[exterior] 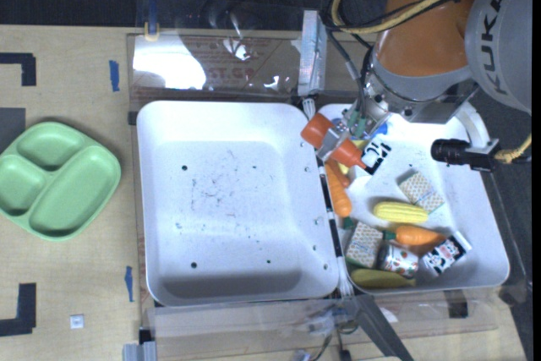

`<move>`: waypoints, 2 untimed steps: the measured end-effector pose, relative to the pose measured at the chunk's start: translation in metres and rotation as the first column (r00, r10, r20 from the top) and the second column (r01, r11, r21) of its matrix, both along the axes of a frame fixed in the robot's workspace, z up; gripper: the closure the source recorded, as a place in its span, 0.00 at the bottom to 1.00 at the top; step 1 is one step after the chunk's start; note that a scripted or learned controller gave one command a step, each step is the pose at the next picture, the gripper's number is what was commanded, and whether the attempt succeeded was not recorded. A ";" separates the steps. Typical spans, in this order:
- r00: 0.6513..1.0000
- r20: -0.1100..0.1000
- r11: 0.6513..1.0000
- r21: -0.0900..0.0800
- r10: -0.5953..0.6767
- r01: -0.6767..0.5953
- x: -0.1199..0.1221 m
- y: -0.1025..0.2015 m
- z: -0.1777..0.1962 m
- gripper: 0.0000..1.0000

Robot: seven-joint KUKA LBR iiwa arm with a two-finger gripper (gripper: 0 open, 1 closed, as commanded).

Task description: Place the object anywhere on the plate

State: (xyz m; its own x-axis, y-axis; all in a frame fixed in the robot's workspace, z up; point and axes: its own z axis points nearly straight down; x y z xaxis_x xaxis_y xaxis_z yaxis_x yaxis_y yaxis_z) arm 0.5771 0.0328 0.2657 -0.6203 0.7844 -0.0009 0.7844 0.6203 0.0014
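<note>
The green divided plate (56, 179) lies on the wooden bench at the far left, outside both bins. My gripper (332, 141) hangs over the divider between the bins, at the top left corner of the right bin (486, 207). Its two orange fingertips (317, 129) stand apart, and I see nothing held between them. Just below them an orange carrot (340, 192) lies along the right bin's left wall. A yellow corn cob (399, 211) and an orange piece (414, 236) lie further right.
The right bin also holds a checkered packet (420, 190), a patterned box (365, 243), a black-and-white carton (444, 256) and a black-and-white card (376, 155). The left bin (169, 131) lies between my gripper and the plate. A clear panel (220, 55) stands behind the left bin.
</note>
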 end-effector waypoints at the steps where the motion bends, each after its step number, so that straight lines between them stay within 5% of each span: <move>1: 0.991 -0.004 0.991 0.001 0.132 -0.132 -0.047 0.060 -0.077 1.00; 2: 0.991 -0.003 0.991 0.000 0.131 -0.131 -0.047 0.060 -0.077 0.00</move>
